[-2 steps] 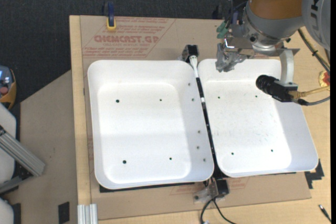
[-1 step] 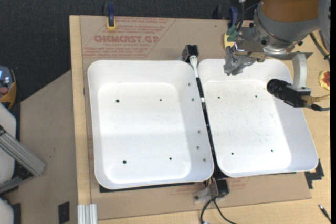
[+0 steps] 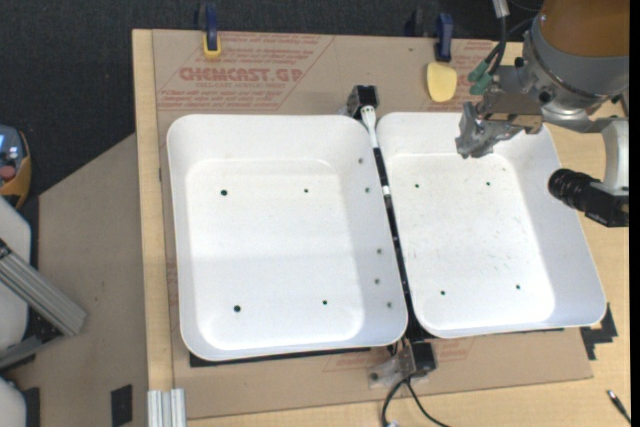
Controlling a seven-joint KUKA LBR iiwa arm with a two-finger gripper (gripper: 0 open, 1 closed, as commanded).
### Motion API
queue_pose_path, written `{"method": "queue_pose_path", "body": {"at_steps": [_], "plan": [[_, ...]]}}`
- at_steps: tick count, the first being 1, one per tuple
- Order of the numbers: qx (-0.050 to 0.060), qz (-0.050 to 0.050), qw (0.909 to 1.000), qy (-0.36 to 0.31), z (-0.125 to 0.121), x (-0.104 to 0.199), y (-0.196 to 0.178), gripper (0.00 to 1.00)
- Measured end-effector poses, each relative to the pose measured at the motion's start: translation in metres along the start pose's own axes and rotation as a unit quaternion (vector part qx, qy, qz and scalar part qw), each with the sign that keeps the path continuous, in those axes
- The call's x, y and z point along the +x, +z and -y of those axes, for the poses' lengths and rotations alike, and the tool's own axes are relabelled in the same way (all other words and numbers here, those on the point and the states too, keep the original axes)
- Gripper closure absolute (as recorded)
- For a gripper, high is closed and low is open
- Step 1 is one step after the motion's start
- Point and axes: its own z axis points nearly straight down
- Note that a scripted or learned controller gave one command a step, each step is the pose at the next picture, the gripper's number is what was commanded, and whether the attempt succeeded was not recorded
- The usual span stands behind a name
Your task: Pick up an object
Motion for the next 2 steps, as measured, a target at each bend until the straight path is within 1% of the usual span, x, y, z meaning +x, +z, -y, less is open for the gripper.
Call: {"method": "queue_pose_path", "body": {"at_steps": [1, 2], "plan": [[0.006, 0.000, 1.0000, -0.003, -0.023, 0.027, 0.087, 1.00], [-0.006, -0.001, 1.0000, -0.002, -0.025, 0.031, -0.033, 1.00]]}}
